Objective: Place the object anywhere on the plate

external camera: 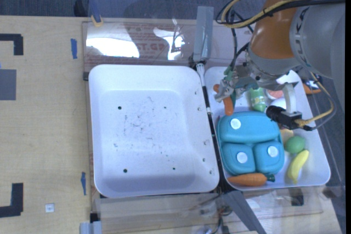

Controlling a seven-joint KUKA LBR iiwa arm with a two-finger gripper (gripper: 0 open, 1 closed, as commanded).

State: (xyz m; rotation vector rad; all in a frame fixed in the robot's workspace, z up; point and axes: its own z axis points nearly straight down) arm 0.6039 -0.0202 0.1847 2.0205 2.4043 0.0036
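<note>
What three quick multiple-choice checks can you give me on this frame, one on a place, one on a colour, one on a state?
1. Where does the blue plate lie?
A. In the right bin
B. In the left bin
C. On the bare bench

2. What colour is the long item at the plate's near edge?
A. Purple
B. Orange
C. White

3. How does the banana lie?
A. On the plate
B. In the left bin
C. On the right bin floor beside the plate

Answers:
1. A, the plate fills much of the bin on the arm's side.
2. B, it is an orange carrot lying along that edge.
3. C, the banana rests off the plate's right side, just below the green ball.

The pincer hangs over the bin's far end.
</note>
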